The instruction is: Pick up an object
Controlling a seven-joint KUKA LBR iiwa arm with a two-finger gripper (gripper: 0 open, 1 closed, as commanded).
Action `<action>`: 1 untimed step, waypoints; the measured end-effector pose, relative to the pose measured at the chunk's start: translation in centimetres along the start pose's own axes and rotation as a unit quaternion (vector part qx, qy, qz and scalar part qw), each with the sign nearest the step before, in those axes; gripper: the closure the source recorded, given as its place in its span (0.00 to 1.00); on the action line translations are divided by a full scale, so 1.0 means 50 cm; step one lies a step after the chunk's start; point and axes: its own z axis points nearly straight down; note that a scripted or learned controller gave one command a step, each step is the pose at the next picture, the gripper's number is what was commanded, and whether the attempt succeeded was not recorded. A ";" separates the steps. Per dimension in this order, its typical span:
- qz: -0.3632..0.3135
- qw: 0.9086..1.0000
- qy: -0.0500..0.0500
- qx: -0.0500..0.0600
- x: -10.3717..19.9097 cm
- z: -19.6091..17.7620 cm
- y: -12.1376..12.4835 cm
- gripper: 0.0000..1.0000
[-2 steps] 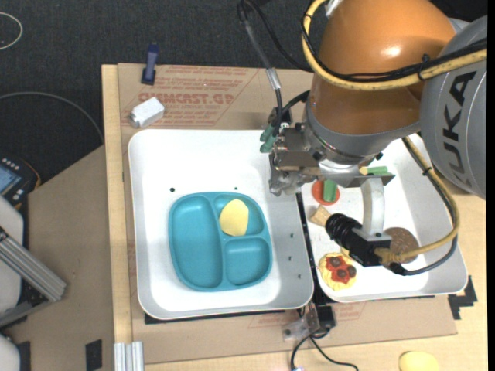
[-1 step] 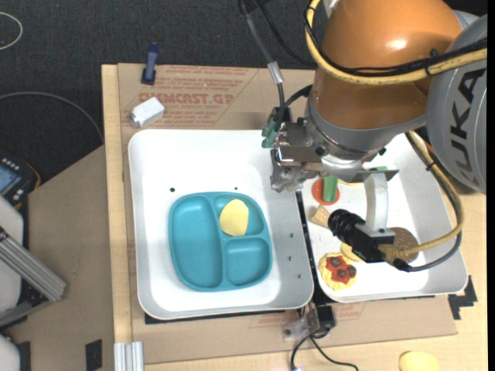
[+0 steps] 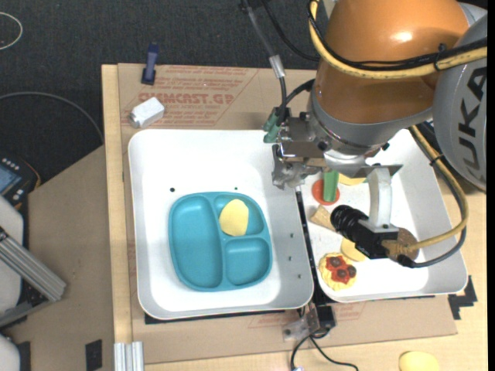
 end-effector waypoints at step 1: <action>0.000 1.000 0.000 -0.001 0.001 -0.020 0.001 1.00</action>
